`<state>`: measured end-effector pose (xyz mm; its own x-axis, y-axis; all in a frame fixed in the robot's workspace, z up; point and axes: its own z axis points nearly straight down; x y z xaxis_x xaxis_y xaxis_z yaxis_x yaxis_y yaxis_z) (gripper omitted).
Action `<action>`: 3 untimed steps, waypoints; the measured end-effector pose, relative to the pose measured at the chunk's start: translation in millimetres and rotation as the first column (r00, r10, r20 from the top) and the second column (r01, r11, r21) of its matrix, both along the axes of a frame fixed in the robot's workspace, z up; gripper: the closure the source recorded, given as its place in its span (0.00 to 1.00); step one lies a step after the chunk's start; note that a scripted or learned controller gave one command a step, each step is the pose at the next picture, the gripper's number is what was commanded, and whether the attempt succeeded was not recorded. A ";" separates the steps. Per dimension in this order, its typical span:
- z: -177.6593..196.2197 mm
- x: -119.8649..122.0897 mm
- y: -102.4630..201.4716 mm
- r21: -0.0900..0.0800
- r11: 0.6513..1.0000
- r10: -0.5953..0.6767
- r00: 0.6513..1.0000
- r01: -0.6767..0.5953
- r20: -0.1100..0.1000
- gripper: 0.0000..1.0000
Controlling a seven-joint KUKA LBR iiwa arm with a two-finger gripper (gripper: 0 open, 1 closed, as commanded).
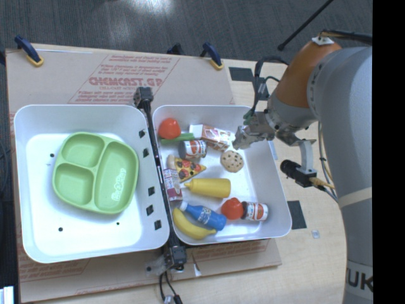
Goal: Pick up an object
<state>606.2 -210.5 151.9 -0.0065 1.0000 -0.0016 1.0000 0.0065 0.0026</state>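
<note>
1. Currently nothing is lifted: gripper (pixel 243 138) sits low at the right bin's (pixel 278 198) far side, just beside the cookie (pixel 232 161).
2. Grip state: cannot tell.
3. Left: grasp and raise one object; the cookie looks nearest.

Open room: I see bare floor in the left bin (pixel 38 189) around the green plate (pixel 96 171).
Blocked: right bin (pixel 269 176) is crowded; cookie (pixel 232 161) just beside the gripper (pixel 243 138).
</note>
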 end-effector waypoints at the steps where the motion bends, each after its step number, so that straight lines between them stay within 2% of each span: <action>1: 50.9 -41.1 0.0 0.003 1.000 -0.001 1.000 0.001 -0.004 1.00; 2: 28.8 -130.5 -0.7 0.002 1.000 -0.001 1.000 0.001 -0.007 1.00; 3: 124.7 -65.8 29.2 0.001 1.000 0.000 1.000 0.000 0.000 1.00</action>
<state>540.4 -181.3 276.7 -0.0061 1.0000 -0.0008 1.0000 0.0061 0.0030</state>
